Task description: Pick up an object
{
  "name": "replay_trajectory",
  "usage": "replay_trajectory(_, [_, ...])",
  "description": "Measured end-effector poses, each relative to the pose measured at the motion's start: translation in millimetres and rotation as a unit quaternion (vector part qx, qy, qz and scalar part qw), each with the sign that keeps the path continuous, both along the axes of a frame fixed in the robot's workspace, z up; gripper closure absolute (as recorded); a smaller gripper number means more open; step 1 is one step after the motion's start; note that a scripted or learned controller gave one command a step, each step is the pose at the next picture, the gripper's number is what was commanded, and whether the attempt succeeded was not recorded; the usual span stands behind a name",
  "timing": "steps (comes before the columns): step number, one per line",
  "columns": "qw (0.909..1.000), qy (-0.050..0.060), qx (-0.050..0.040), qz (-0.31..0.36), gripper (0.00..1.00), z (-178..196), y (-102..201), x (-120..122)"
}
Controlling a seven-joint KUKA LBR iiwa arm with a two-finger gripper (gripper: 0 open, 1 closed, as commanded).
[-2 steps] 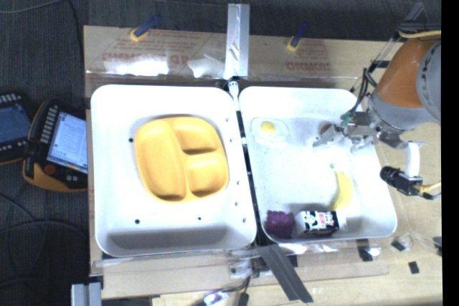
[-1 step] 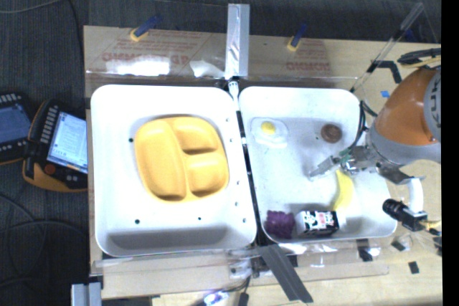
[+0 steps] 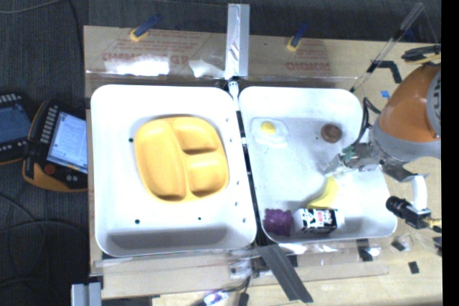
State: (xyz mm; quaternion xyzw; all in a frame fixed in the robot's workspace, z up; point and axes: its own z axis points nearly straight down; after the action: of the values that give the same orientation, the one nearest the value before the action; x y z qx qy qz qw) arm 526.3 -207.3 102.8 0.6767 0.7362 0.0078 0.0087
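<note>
Camera view: two-finger gripper [image 3: 337, 165], finger state indeterminate, sits in right white bin [image 3: 301, 100] above yellow banana-shaped toy [image 3: 328, 191].

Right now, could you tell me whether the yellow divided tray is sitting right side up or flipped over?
Right side up. The yellow tray lies flat in the left bin, and its three compartments face upward, their raised dividers plainly visible.

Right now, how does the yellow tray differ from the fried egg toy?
The yellow tray is large, all yellow and split into compartments, filling much of the left bin. The fried egg toy is small, white with a yellow yolk, and lies in the right bin. Both lie flat.
</note>
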Motion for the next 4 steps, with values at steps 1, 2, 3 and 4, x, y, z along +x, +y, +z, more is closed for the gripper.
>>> replay_trajectory(1, [1.0000,0.002,0.0004,0.000,0.00,-2,0,-1])
replay_trajectory(2, [0.9993,0.002,-0.0062,0.037,0.00,-11,21,-25])
replay_trajectory(3, [0.9993,0.002,-0.0036,0.038,1.00,-2,23,-24])
replay_trajectory(4, [0.9999,0.013,-0.0007,-0.007,1.00,8,-2,29])
